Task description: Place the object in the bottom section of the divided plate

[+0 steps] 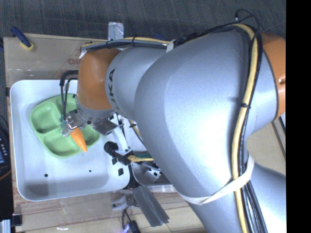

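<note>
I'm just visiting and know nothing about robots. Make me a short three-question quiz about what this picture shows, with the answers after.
1. True or false: the divided plate is blue.
2. The orange carrot-shaped object is seen over which part of the plate? A) the top section B) the lower part C) off the plate, on the bench
3. Fill in: the plate lies inside a shallow ____ bin.

Key:
1. False. The plate is green.
2. B. The orange object lies at the plate's lower right, just below the gripper, which hangs over the plate.
3. White.
</note>
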